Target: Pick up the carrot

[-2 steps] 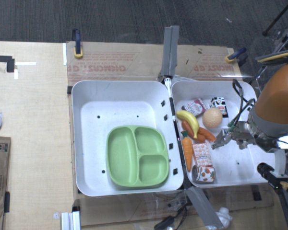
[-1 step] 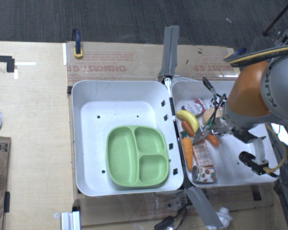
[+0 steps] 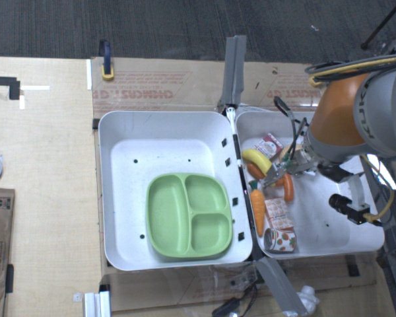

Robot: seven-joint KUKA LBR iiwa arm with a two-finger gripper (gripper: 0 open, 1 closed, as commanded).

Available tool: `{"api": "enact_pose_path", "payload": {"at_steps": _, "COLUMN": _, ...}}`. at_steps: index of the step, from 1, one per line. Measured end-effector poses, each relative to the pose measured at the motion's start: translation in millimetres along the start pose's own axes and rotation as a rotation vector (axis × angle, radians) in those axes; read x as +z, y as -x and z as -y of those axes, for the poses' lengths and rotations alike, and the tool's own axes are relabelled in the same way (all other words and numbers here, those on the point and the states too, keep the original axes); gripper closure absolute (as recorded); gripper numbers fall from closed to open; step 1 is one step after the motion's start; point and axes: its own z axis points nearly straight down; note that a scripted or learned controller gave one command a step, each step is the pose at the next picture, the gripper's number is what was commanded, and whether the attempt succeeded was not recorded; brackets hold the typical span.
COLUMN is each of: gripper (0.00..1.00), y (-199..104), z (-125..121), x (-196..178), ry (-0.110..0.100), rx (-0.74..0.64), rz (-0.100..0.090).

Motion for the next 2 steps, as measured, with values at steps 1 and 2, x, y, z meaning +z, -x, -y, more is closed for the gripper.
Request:
{"api": "enact_pose_path", "payload": {"at_steps": 1, "gripper": 1.0, "y": 4.4, "z": -3.9, "x": -18.1, "ry": 0.015, "rx": 0.004, "rz": 0.009}}
{"api": "enact_pose_path", "payload": {"at_steps": 2, "gripper": 1.0, "y": -20.5, "z": -54.5, "x": -100.9, "ry": 0.001, "rx": -0.293, "rz": 0.001}}
